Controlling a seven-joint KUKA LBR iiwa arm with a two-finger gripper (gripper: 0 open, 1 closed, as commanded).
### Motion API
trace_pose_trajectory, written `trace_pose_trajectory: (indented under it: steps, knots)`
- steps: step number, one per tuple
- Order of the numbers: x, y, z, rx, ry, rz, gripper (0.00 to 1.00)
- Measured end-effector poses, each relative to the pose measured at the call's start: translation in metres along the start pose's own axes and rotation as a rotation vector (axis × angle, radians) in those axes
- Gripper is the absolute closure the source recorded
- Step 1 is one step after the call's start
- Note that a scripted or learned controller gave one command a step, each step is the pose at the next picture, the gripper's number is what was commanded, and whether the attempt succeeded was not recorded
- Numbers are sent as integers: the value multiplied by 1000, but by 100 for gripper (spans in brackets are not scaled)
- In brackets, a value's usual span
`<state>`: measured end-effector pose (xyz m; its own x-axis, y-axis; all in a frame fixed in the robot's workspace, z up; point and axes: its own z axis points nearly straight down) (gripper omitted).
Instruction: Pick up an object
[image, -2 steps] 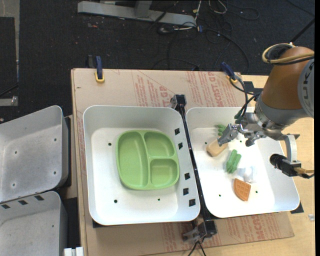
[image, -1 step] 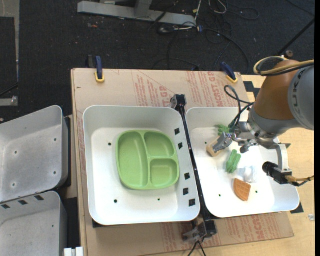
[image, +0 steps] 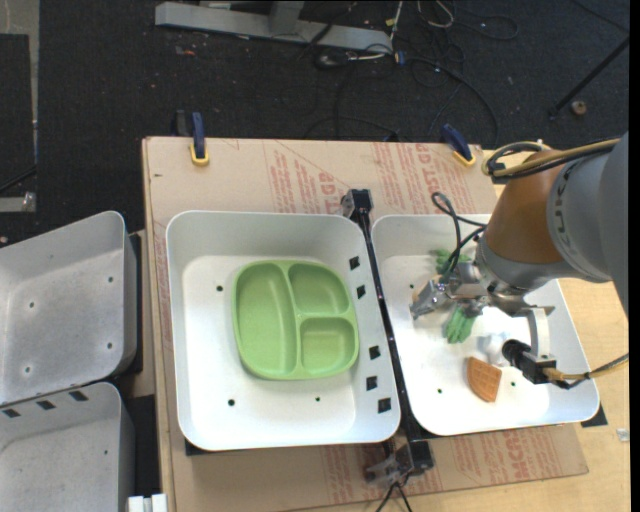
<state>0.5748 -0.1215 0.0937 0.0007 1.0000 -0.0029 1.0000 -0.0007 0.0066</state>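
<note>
Two small things lie mid right bin (image: 575, 395): a green toy (image: 459, 325) under the gripper (image: 447, 298), probably light, stiff; a tan wedge (image: 484, 380) nearer the front edge; grip state unclear.

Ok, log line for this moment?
arm over right bin | gripper above green object | orange object loose | green tray in left bin

Green object (image: 458, 322) half hidden beneath the wrist; arm (image: 560, 215) cropped rightward
</note>
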Motion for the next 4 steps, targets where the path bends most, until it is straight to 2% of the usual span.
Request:
trace_pose_trajectory:
  steps: [1, 2, 4]
  knots:
    - [-1, 3, -15, -9, -3, 2, 100]
    - [1, 7, -79, 0, 1, -3, 100]
    - [0, 3, -193, 0, 1, -4, 100]
